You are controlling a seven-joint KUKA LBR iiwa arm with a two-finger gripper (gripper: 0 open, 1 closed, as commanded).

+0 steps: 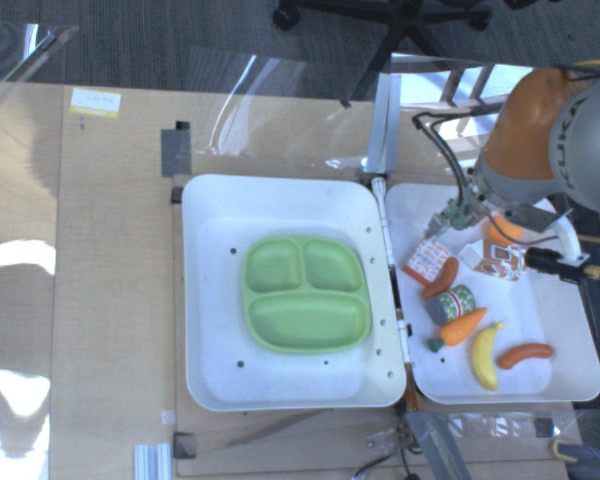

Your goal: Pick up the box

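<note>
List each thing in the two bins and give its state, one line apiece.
green tray: flat in the left bin, compartments bare
box: lying in the right bin, not lifted
can: on its side
carrot: lying flat
banana: lying flat
sausage: lying flat
gripper: low over the right bin's far end

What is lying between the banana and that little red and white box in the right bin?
In the camera view, between the box and the banana lie a small can and a toy carrot, the carrot nearer the banana.
</note>
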